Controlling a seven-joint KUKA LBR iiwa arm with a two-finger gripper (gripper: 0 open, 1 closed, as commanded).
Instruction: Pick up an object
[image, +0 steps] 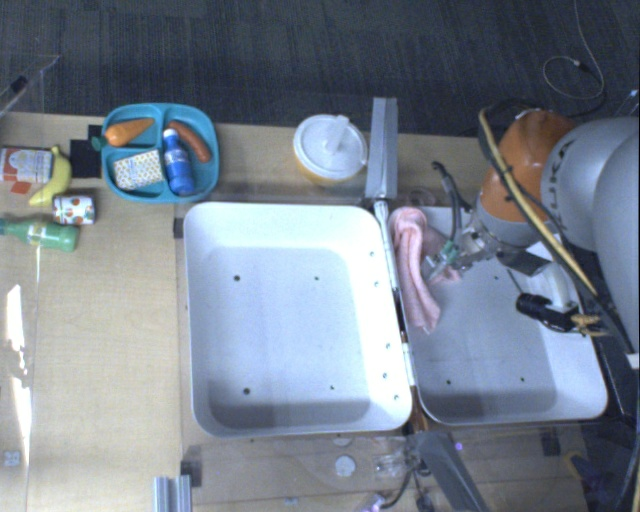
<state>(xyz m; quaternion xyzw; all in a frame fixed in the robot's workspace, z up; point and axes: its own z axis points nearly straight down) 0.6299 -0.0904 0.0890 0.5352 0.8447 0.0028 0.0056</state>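
Note:
A pink cloth (414, 272) lies crumpled in a long strip along the left wall of the right bin (520, 400). My gripper (445, 262) is low in that bin, at the cloth's right edge near its upper end. A bit of pink fabric shows right at the gripper's tip. The grey arm with its orange band comes in from the upper right and hides the bin's far right corner.
The left bin (290, 320) sits beside the right one, separated by a narrow rim. Behind the bins stand a white lidded cup (330, 148) and a blue divided plate (160, 152) with toy food. A banana (52, 178), a small can (74, 209) and a green bottle (40, 234) lie far left.

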